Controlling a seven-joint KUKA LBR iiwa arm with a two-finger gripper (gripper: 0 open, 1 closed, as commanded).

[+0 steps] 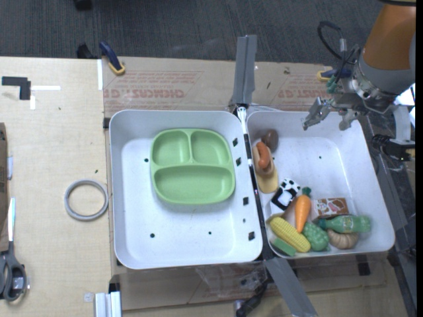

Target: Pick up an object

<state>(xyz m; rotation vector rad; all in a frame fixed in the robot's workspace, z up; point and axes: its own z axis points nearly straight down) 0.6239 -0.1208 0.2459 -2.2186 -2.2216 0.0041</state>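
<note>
My gripper hangs over the far edge of the right bin, its two fingers spread open with nothing between them. Toy food lies in that bin's near and left parts: a hot dog on a tan piece by the left wall, a black and white panda figure, an orange carrot, a yellow corn cob, a small brown box, a green bottle shape and a green leafy piece. All of them lie well below the gripper in the view.
The left bin holds a green three-part plate. A divider rail runs between the bins. On the bench at left lie a grey tape ring and scissors. Cables hang beside the arm at right.
</note>
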